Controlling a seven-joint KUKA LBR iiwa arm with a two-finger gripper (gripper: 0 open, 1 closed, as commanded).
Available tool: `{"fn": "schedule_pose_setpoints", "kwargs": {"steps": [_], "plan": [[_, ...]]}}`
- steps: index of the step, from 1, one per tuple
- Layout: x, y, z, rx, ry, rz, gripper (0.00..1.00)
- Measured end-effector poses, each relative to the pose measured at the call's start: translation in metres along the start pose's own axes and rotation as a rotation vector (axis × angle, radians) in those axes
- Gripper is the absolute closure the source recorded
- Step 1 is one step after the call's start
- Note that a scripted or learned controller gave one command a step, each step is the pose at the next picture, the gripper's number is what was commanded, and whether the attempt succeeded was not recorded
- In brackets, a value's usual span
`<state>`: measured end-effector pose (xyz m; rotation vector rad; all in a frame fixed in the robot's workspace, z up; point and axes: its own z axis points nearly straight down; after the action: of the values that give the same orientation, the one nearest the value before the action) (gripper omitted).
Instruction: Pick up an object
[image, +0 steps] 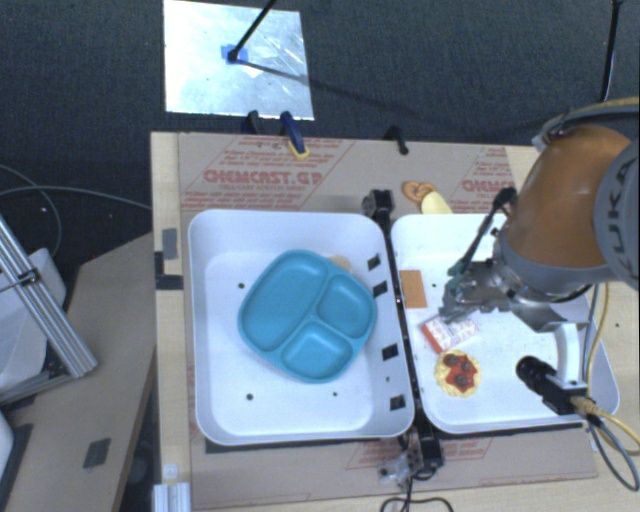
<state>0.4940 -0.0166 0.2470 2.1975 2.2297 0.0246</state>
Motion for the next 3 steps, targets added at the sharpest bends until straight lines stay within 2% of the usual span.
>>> {"fn": "schedule_pose_setpoints", "kwargs": {"steps": [1,2,3], "plan": [[0.001,0.001,-0.010,-0.003,0.001,-0.005,1.00],[0.096,-0.004,-0.081,0.011,0.000,0.002,1.00],[0.100,-0.003,-0.109,0.013,-0.002,0.009,1.00]]}}
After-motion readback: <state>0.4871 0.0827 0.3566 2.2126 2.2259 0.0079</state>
